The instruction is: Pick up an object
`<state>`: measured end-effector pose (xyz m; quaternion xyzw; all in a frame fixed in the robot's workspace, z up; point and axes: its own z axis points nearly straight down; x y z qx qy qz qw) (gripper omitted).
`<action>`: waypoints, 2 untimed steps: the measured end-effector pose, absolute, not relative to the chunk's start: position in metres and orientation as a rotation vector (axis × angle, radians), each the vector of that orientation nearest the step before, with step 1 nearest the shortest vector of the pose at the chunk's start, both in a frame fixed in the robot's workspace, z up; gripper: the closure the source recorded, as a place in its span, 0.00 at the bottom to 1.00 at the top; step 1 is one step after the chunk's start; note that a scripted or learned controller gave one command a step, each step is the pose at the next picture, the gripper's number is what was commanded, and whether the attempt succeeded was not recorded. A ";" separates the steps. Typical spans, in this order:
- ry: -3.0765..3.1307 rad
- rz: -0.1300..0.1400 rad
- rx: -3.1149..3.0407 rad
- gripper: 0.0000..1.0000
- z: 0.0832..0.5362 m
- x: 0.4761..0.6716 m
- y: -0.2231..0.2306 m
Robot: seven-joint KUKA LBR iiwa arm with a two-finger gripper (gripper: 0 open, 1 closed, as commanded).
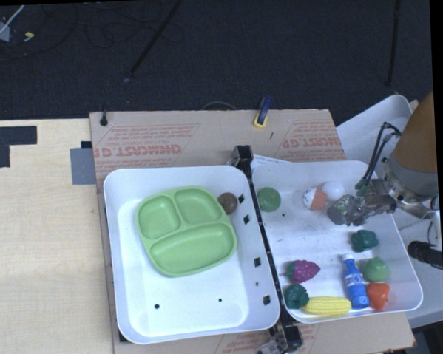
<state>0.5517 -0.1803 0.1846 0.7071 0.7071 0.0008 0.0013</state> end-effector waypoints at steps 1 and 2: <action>2.221 0.003 2.219 1.00 0.230 0.552 -0.181; 2.229 0.003 2.217 1.00 0.227 0.579 -0.123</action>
